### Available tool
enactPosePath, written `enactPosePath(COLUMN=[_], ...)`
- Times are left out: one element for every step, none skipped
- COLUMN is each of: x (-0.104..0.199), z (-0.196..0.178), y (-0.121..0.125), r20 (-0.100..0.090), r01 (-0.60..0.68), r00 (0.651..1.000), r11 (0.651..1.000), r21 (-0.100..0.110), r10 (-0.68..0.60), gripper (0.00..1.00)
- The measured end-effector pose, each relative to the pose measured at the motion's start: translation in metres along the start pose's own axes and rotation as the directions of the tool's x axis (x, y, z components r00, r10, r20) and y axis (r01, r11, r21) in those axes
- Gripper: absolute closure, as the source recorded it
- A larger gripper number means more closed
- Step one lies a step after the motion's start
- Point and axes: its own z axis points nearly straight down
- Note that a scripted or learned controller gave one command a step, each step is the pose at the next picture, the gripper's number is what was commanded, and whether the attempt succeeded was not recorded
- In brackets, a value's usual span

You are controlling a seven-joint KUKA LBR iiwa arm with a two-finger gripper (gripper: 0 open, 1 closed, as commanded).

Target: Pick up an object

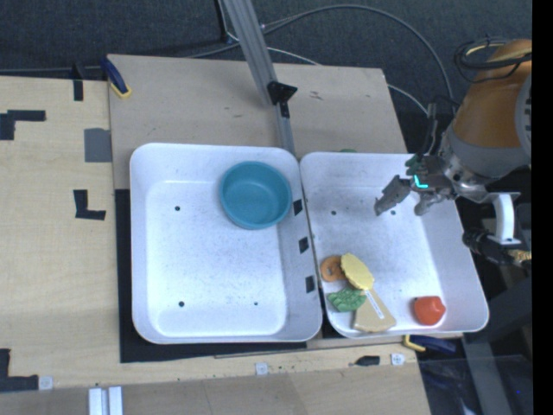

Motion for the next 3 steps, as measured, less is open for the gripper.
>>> enactPosePath(x=[0.000, -0.001, -0.009], z=[0.000, 0.053, 0.111], y=[0.000, 0.009, 0.009], r20=[0.000, -0.001, -0.001], r01=[0.000, 0.000, 0.000], r00=[1.000, 1.000, 1.000], r11=[1.000, 1.000, 1.000], r21=[0.000, 0.004, 0.004], r10=[0.000, 0.000, 0.000], gripper=[0.00, 0.00, 0.00])
